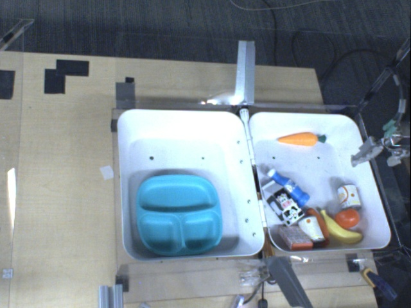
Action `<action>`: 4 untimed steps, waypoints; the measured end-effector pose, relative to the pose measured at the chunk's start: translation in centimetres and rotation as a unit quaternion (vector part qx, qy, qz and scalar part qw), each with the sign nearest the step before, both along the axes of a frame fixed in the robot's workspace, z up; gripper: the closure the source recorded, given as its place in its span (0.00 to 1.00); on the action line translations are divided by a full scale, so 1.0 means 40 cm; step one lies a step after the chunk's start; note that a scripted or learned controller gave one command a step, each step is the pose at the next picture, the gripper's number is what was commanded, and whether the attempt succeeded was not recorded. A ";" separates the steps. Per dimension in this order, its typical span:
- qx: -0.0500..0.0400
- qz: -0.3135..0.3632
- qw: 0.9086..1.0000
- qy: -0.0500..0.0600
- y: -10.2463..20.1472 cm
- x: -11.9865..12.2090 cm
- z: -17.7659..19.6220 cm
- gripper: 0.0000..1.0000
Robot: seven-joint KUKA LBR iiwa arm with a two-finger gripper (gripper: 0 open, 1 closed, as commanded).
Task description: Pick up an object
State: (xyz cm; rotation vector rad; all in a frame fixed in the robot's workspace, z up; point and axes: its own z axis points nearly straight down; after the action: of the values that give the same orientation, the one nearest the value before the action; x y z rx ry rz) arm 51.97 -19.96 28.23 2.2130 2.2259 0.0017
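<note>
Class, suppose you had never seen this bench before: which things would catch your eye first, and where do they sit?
The big turquoise plastic tray with three compartments stands out first, lying in the near part of the left white bin. Next comes the orange toy carrot, alone near the far side of the right white bin, apart from the cluster around the yellow toy banana at that bin's near edge.

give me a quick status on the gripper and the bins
Gripper at right bin's right rim, holding nothing seen. Carrot, banana, tomato untouched in bin. Blue tray in left bin. Nothing blocking.
</note>
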 end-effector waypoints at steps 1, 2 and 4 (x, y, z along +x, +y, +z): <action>0.000 0.026 1.000 0.000 0.141 0.045 -0.259 0.00; -0.004 -0.023 1.000 -0.020 0.237 -0.012 -0.413 0.00; 0.000 -0.081 0.997 -0.009 0.258 0.009 -0.451 1.00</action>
State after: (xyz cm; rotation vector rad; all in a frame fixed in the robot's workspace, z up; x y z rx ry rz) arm 52.31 -9.66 10.19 2.3768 2.0306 0.0215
